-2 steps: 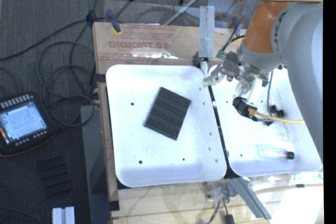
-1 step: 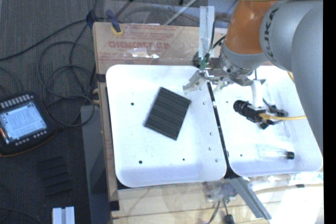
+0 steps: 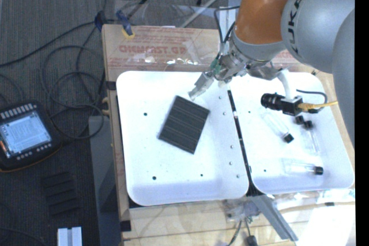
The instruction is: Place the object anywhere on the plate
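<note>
Dark ribbed plate (image 3: 184,124) lying flat in the left bin (image 3: 144,181), with the end effector (image 3: 200,88) poised just above the plate's far right corner. Whether it is open, closed or carrying anything cannot be told. Small black pieces (image 3: 287,137) and clear tubes (image 3: 300,167) lie well right of the plate, in the right bin (image 3: 334,176). Judged step: approach for placing. The next move calls for travel over the plate's middle, then release.

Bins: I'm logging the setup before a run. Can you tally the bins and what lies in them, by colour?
White bins: 2
Dark grey ribbed plate: 1
Small black pieces, right bin: 4
Clear tubes: too faint to count
Total counted: 7
</note>
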Motion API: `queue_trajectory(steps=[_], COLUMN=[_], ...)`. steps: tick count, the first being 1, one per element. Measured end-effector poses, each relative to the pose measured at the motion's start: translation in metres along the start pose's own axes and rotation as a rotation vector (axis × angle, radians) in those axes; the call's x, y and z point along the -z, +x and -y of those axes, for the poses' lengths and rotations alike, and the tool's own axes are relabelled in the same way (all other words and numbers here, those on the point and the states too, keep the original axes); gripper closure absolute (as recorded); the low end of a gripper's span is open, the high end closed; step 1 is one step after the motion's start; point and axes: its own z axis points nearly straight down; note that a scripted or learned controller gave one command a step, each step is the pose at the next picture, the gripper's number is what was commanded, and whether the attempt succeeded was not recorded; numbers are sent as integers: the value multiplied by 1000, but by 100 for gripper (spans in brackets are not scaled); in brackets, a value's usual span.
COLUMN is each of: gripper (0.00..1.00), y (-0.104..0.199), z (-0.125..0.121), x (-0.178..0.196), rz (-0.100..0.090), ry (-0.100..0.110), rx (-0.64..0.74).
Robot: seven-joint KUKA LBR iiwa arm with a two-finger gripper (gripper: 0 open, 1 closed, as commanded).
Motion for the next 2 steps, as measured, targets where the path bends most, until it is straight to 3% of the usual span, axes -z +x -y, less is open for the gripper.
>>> queue_trajectory(steps=[1,2], gripper=[0,0], y=[36,126], z=[-52,-112], x=[-49,-16], rz=[0,1], ry=[1,-4], rx=[105,867])
